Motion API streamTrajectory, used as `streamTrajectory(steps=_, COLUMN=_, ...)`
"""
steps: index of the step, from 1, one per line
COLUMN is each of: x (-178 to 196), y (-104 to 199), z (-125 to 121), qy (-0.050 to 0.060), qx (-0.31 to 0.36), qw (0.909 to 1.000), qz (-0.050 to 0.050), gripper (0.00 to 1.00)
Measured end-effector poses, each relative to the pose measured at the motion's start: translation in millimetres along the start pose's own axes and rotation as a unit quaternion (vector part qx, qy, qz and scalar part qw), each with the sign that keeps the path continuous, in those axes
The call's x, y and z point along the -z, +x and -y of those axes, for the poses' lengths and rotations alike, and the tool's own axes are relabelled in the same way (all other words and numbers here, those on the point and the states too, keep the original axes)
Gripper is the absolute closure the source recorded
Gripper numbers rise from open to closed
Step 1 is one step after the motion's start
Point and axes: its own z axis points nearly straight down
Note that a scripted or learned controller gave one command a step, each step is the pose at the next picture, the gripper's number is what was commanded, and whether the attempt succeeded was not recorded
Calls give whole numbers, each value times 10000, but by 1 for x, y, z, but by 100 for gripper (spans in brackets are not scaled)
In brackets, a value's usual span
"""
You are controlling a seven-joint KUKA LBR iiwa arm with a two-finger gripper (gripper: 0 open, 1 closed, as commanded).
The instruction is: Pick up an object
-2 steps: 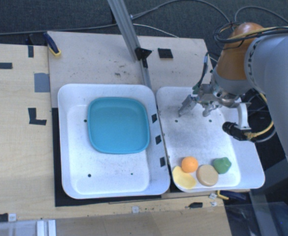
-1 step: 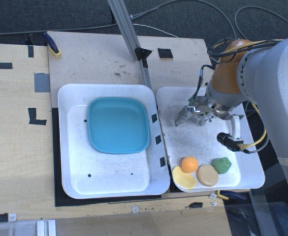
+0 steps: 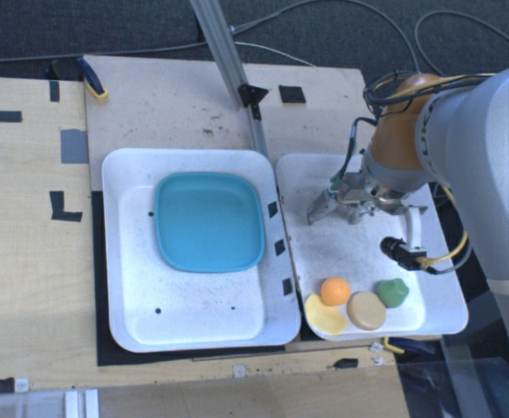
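Several small objects lie clustered at the near edge of the right bin (image 3: 428,320): an orange ball (image 3: 334,291), a tan round piece (image 3: 366,311), a green piece (image 3: 393,292) and a flat yellow piece (image 3: 322,319). My gripper (image 3: 337,215) hangs over the upper middle of that bin, well behind the cluster. It is open, its fingers spread apart with only the bin floor between them. The grey arm with its orange band (image 3: 402,138) comes in from the right.
A square blue plate (image 3: 209,221) lies in the left bin (image 3: 123,259). A slanted metal pole (image 3: 228,50) rises behind the bins. A black cable end (image 3: 398,251) hangs from the wrist above the right bin.
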Motion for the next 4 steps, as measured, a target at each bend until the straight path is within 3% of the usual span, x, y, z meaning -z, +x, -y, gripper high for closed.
streamTrajectory(steps=1, x=11, y=0, z=-1, qy=-10, qx=1, qw=10000, qz=4, gripper=100)
streamTrajectory(steps=3, x=119, y=-5, z=-11, qy=-17, qx=-2, qw=10000, qz=0, gripper=100)
streamTrajectory(steps=4, x=113, y=50, z=-9, qy=5, qx=18, qw=10000, qz=-8, gripper=100)
